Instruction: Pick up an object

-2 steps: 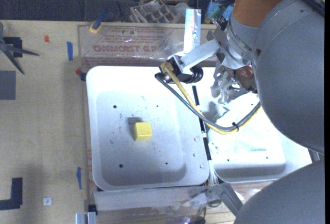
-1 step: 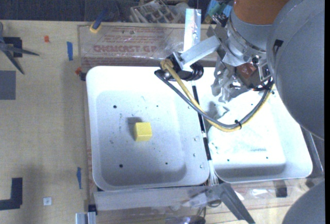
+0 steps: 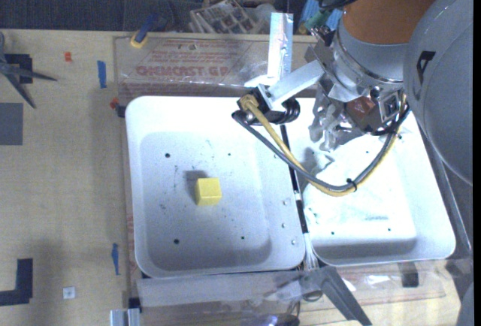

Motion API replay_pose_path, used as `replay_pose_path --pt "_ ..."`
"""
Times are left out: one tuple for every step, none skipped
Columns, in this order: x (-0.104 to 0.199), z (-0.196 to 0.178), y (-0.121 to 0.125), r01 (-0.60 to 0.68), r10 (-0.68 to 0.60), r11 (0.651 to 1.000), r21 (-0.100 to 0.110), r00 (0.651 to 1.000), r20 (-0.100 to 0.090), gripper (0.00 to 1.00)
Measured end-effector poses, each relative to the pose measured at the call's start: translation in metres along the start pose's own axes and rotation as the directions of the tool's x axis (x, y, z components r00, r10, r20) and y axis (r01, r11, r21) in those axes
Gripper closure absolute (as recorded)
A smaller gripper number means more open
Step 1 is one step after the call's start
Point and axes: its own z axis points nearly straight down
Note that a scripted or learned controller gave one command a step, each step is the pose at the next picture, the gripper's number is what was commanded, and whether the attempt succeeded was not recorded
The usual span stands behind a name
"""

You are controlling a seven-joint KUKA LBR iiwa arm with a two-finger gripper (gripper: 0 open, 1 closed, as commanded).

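Observation:
A small yellow block [image 3: 208, 191] lies on the floor of the left white bin [image 3: 150, 242], near its middle. My gripper [image 3: 329, 138] hangs over the right white bin [image 3: 398, 246], close to that bin's upper left part and well to the right of the block. Its metal fingers [image 3: 322, 125] point down, with nothing visible between them. How far apart they stand is hard to make out. The grey arm with its orange band fills the upper right.
A yellow and black cable [image 3: 301, 167] loops from the wrist across the divide between the two bins. A clear plastic-wrapped sheet [image 3: 188, 61] lies behind the left bin. Small dark specks dot the left bin's floor. Wooden benchtop stretches to the left.

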Motion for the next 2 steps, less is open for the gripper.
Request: replay_pose_path --pt "0.041 -0.001 -0.072 -0.301 0.301 0.953 -0.001 0.953 -0.008 1.00" --pt "0.117 -0.001 -0.043 -0.303 0.303 0.953 -0.002 0.953 -0.007 1.00"
